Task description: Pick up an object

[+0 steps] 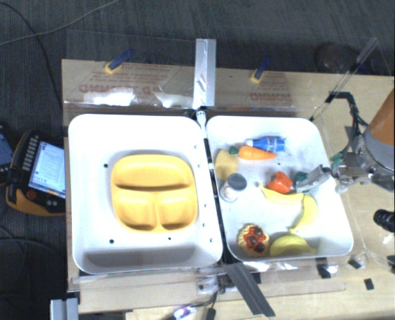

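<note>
Pincer [315, 175] tips indistinct over right bin [331, 205] edge, arm cut off.

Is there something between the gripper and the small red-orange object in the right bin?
Nothing visible does. The gripper sits at the right bin's right side, and the red-orange object lies just left of it. The banana lies below that path, not across it.

Looks like a robotics lab or test bench, not a home. Two shallow white bins [136, 127] bolted side by side on a plywood bench [184, 79], left of the gripper [321, 175]. Loose black cables [24, 19] over dark carpet beyond. A handheld control pendant [37, 172] lying far left on the floor.
</note>
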`<act>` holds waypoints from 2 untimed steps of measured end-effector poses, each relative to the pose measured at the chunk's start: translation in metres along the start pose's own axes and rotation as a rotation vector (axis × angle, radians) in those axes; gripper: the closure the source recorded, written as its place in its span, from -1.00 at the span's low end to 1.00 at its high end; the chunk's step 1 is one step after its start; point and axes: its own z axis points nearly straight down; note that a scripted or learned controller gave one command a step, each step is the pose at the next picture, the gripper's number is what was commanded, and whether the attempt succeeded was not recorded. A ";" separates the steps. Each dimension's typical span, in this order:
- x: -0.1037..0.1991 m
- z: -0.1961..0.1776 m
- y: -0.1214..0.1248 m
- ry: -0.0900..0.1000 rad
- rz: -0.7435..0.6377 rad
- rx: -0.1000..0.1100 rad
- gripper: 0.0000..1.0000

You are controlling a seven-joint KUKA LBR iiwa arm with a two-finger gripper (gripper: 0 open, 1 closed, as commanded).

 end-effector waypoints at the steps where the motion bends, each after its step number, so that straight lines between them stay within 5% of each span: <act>1: -0.018 0.114 0.036 -0.001 -0.058 -0.027 -1.00; 2: 0.050 0.130 0.058 -0.003 -0.190 -0.009 -1.00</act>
